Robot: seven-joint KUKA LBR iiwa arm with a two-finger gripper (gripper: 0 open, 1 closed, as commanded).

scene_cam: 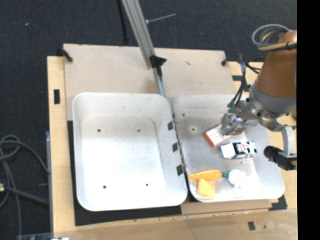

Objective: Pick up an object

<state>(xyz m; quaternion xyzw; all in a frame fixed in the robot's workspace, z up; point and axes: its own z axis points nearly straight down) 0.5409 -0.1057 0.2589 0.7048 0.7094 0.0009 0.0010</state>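
The left bin [125, 149] lies beside the right bin [200, 114], which holds an orange carrot [205, 175], a red-and-white box [214, 136] and a white carton [238, 149]. The end effector [234, 124] hovers touching the box; its grip cannot be told.

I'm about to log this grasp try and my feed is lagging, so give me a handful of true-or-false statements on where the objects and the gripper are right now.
1. All the loose objects lie in the right bin. True.
2. The gripper is over the left bin. False: it is over the right bin, at the red and white packet.
3. The orange carrot-shaped piece lies near the right bin's front edge, with a yellow wedge just in front of it. True.
4. The black and white box sits on top of the yellow wedge. False: it lies apart, further back and to the right.
5. The white and teal object is in the right bin's far corner. False: it is near the front edge.
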